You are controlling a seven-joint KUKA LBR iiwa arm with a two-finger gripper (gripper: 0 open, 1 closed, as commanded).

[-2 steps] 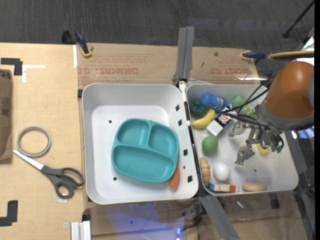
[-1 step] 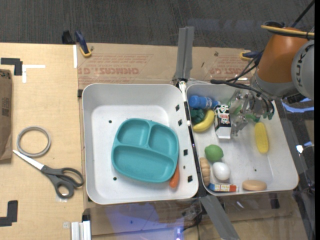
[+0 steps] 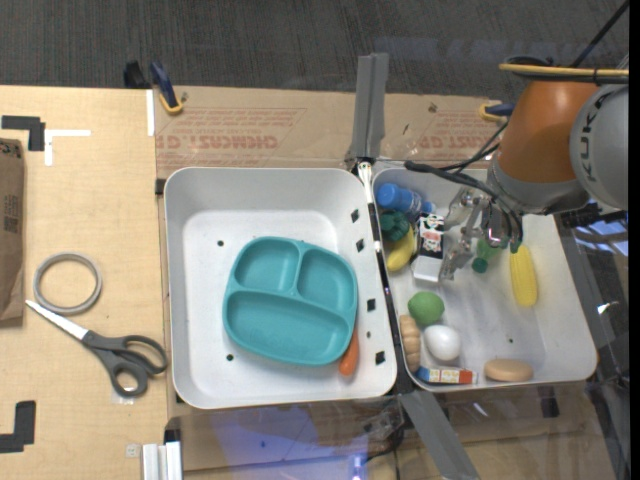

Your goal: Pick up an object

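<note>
In the right bin (image 3: 570, 353), past the white egg (image 3: 441, 343) and green ball (image 3: 426, 306), the tool (image 3: 462, 253) hangs with fingers slightly spread, empty, the yellow corn cob (image 3: 523, 275) just right, lengthwise near-to-far.

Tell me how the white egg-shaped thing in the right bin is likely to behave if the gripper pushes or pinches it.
The white egg looks smooth and rounded, so it will probably roll or squirt sideways under a pinch. It lies close to the green ball and a wooden piece, which may block rolling leftward. It looks like toy food, so probably light.
</note>
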